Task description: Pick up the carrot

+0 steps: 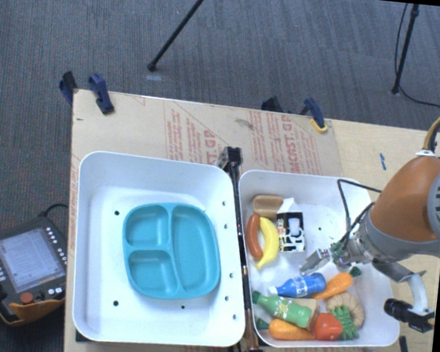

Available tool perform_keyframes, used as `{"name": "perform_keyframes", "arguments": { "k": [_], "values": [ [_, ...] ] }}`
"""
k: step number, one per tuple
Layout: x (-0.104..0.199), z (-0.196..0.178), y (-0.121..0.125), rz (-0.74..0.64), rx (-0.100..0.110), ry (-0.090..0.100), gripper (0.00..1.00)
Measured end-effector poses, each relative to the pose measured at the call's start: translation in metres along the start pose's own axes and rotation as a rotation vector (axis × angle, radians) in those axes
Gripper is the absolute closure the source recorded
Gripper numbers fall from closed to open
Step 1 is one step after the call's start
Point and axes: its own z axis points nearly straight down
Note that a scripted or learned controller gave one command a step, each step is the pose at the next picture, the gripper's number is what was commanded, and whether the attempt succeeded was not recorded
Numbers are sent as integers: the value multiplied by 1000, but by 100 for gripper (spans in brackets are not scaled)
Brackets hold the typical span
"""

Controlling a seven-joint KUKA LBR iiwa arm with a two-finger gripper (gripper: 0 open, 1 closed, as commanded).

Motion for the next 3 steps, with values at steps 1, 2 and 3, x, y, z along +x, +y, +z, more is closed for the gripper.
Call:
{"name": "perform_keyframes", "arguments": {
  "k": [1, 2, 3],
  "values": [
    [18, -1, -18, -231, -7, -4, 0],
    [18, -11, -19, -226, -5, -3, 100],
    [76, -21, 42, -268, -1, -1, 100]
  ]
}}
